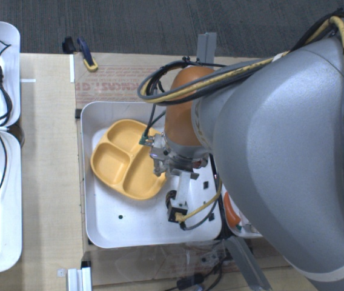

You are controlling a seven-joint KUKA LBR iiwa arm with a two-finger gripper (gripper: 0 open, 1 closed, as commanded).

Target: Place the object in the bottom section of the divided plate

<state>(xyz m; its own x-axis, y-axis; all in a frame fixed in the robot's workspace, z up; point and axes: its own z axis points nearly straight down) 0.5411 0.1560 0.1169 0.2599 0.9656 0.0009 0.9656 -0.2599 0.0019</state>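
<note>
Bright, even overhead light. The arm [281,150] casts a soft shadow on the white bin [129,226]; its near casing is blurred, the divided plate [108,162] sharp.

Grey arm [281,138], orange band [187,108], seemingly yellow-black cables [232,71].

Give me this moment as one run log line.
divided plate: yellow, in white bin | gripper: over plate's arm-side edge | orange-red thing: partly hidden under arm | placement: not seen done
</note>
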